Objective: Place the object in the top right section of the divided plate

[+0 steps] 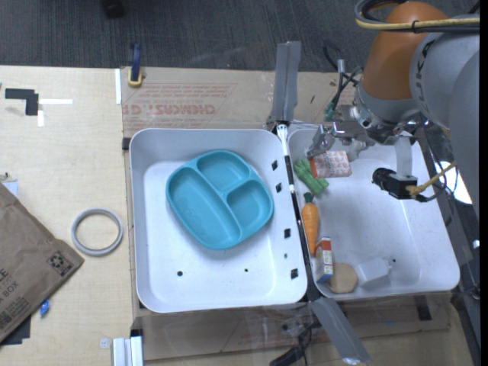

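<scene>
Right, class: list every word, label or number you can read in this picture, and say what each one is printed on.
"BOX", on the brown cardboard box at the left edge; the letters above it are cut off.
Red print on the cardboard sheet behind the bins: upside down and faint, too blurred to read surely.
Small carton in the right bin: its label is too small to read.
Pink packet near the gripper: print too blurred to read.
</scene>
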`<control>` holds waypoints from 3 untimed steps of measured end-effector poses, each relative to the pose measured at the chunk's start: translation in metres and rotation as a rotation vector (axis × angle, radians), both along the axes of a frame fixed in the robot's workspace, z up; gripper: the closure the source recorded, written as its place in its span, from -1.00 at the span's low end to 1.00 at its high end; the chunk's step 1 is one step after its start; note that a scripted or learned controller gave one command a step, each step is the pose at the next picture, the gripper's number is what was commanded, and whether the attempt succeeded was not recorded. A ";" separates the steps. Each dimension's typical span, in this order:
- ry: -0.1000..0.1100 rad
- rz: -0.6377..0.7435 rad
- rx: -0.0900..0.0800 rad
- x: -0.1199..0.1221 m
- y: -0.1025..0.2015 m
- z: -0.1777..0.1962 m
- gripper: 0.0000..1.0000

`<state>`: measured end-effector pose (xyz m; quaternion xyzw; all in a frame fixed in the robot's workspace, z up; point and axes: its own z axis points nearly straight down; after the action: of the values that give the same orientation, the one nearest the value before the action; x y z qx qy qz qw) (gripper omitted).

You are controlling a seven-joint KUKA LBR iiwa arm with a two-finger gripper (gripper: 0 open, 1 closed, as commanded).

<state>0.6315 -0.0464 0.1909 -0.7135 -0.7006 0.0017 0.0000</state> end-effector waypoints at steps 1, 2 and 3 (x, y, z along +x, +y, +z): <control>0.000 0.061 0.001 -0.003 -0.060 -0.061 1.00; -0.004 0.168 0.000 0.027 -0.109 -0.098 1.00; -0.005 0.239 -0.001 0.028 -0.153 -0.098 1.00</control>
<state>0.6593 -0.1990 0.0930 -0.6250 -0.7806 0.0002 -0.0021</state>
